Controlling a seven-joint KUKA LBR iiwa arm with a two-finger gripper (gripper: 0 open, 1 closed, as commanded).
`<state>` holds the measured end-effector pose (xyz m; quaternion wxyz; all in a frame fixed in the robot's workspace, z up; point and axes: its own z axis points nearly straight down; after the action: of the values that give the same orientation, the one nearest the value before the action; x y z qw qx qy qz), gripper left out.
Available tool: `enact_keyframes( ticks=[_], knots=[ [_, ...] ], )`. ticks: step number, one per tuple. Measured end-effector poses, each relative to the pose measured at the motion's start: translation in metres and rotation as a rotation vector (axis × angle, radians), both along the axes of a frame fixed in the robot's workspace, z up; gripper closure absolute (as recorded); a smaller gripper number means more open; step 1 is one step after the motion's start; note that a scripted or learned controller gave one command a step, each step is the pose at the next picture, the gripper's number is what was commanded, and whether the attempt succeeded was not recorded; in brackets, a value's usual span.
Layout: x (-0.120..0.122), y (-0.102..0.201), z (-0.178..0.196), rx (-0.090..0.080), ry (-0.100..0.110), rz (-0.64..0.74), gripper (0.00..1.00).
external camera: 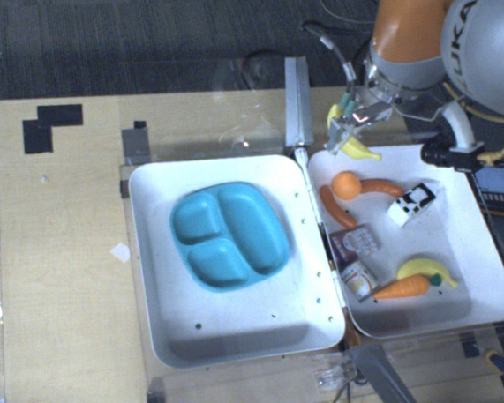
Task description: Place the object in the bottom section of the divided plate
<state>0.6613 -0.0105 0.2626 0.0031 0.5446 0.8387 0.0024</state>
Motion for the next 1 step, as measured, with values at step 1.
enact_keyframes(
  ticks=[1],
  knots=[
    [0.0068,0.0471,0.0172,-0.002,-0.001,0.265,1.00]
  ],
)
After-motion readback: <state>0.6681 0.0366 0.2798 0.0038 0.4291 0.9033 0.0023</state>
